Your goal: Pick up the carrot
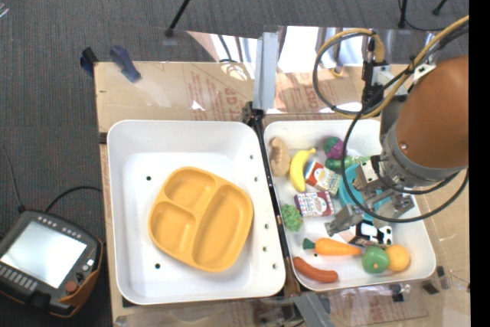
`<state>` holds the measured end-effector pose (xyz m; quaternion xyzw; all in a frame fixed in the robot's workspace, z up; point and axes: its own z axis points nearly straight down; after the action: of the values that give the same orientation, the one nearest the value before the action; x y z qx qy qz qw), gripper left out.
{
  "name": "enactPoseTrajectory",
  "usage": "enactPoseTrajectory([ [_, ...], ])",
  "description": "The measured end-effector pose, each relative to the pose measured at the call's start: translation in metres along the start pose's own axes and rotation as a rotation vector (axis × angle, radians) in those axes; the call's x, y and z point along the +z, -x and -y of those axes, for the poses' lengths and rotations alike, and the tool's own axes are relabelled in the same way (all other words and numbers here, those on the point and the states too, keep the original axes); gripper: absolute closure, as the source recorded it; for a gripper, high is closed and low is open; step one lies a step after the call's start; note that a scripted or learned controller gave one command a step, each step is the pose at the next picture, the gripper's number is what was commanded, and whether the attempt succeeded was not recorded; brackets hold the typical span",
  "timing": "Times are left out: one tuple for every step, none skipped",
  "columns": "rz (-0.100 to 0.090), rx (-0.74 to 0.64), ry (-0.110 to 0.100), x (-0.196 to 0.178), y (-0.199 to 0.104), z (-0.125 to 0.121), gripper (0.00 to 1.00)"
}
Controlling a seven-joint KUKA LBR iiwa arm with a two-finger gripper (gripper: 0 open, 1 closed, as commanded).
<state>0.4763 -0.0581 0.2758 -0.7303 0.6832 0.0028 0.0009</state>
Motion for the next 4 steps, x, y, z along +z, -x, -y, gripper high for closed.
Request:
enactPoseTrajectory([
  [0.004, -0.081, 0.012, 0.094, 0.005, 0.007, 0.00],
  [0.002, -0.106, 0.007, 0.153, -0.038, -0.005, 0.00],
  [-0.003, 0.017, -0.001, 0.186, -0.024, -0.001, 0.00],
  [0.003, 0.012, -0.003, 0.177, -0.019, 0.001, 1.00],
])
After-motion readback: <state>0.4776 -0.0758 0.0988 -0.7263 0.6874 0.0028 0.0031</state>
